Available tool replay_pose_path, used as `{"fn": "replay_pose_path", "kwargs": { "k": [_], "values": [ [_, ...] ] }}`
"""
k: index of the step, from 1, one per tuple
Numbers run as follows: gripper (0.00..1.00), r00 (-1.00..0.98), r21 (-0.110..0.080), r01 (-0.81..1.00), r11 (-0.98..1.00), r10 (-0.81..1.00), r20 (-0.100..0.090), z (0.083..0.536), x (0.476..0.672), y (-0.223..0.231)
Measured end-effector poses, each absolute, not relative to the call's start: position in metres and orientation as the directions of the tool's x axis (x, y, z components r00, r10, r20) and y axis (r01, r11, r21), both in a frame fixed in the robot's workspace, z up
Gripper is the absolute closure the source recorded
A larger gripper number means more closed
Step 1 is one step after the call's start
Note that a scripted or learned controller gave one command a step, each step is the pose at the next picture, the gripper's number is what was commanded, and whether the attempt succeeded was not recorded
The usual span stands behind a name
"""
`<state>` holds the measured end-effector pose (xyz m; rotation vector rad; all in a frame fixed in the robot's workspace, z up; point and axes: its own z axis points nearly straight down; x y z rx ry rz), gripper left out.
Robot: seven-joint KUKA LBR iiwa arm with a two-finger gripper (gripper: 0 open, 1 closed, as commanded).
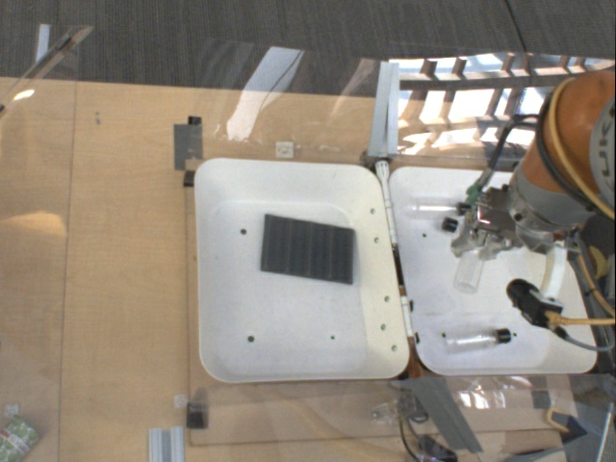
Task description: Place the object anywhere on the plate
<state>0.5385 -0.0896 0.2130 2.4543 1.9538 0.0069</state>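
Note:
A dark grey ribbed rectangular plate (pixel 308 248) lies flat in the middle of the left white bin (pixel 221 354). A small clear tube with a black cap (pixel 478 337) lies on its side near the front edge of the right white bin (pixel 423 287). The gripper (pixel 470 263) hangs over the middle of the right bin, behind the tube and well to the right of the plate. A clear piece shows at its lower tip, and I cannot make out what it is.
The grey arm with its orange band (pixel 577 133) and its black cables (pixel 534 301) cover the right side of the right bin. A raised divider (pixel 393 258) separates the two bins. A metal frame (pixel 481 94) stands behind the right bin.

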Motion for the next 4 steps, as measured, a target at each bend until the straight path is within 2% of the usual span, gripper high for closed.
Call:
{"fn": "replay_pose_path", "kwargs": {
  "k": [1, 2, 3, 4],
  "values": [
    [1.00, 0.136, 0.003, 0.991, -0.136, 0.991, 0.001, 0.184, 0.549, -0.056],
    [1.00, 0.072, 0.004, 0.997, -0.072, 0.997, 0.001, 0.185, 0.490, -0.009],
    [1.00, -0.060, 0.005, 0.998, 0.060, 0.998, 0.001, 0.185, 0.488, 0.062],
    [1.00, 0.308, 0.006, 0.951, -0.308, 0.951, 0.001, 0.304, 0.489, -0.041]
  ]
}}
